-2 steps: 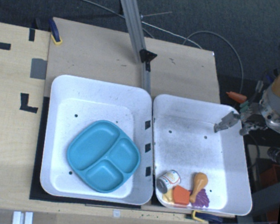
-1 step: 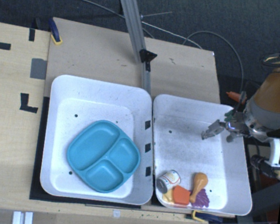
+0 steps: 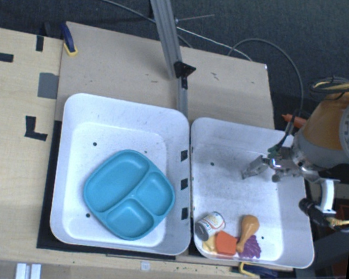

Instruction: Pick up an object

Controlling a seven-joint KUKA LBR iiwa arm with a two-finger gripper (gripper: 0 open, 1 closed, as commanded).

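Blue tray [image 3: 129, 194]: a sectioned plastic plate lying flat in the left bin [image 3: 69, 153], well apart from the gripper and on the far side of the wall where the two bins meet.

White can [image 3: 210, 222]: a small tin on its side in the right bin [image 3: 289, 242], at that bin's near-left corner; its label carries some print, too small for me to read.

Orange block [image 3: 226, 243]: just beside the can, touching or nearly touching a yellowish bit under it.

Tan drumstick [image 3: 249, 227]: a toy chicken leg, its long axis running roughly toward and away from the near rim of the right bin, knob end up toward the gripper.

Purple piece [image 3: 252, 247]: tucked against the drumstick's lower end, near the bin's front rim.

Gripper [image 3: 255, 168]: it hangs over the bare middle of the right bin, pointing left; whether it is spread or closed I cannot tell at this size, and I see nothing in it.

Key relation: the whole cluster lies toward the near rim from the gripper; the drumstick sits almost directly below it in the view, so I judge it the closest pick.

Writing: none legible anywhere on the bench.
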